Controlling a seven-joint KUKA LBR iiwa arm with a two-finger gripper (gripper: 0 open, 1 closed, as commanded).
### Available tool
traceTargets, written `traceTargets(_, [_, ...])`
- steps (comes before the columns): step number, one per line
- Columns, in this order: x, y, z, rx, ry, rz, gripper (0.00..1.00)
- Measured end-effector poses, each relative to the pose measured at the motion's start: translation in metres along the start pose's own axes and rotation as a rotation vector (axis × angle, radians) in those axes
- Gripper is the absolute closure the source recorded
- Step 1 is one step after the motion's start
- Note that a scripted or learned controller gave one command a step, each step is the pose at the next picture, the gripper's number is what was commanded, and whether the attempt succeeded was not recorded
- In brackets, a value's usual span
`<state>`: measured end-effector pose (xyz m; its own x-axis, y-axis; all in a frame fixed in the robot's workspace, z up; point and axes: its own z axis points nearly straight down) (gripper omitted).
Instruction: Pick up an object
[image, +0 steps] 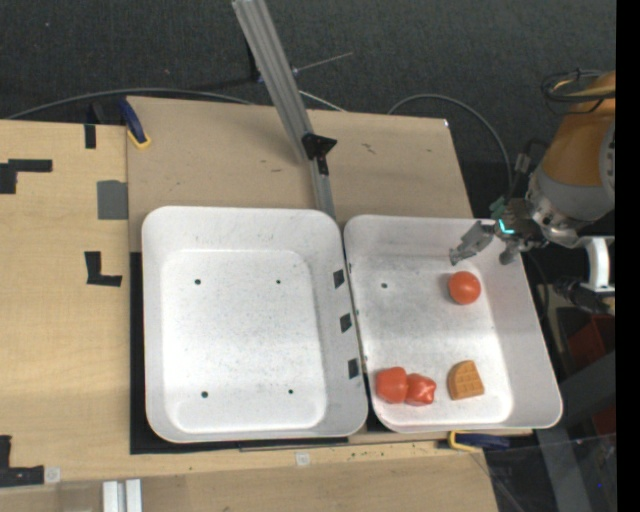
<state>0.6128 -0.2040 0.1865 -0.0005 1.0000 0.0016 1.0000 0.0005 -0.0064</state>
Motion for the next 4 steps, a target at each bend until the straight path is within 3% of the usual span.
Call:
traceTargets(1, [0.0,0.001,-0.003,-0.005,-0.003,-0.001,0.0])
traceTargets(3, [0.009,0.004,0.1,-0.001,-0.002,-0.001,0.0])
traceTargets(4, [0.01,0.005,0.087,-0.004,-0.003,-0.003,1.0])
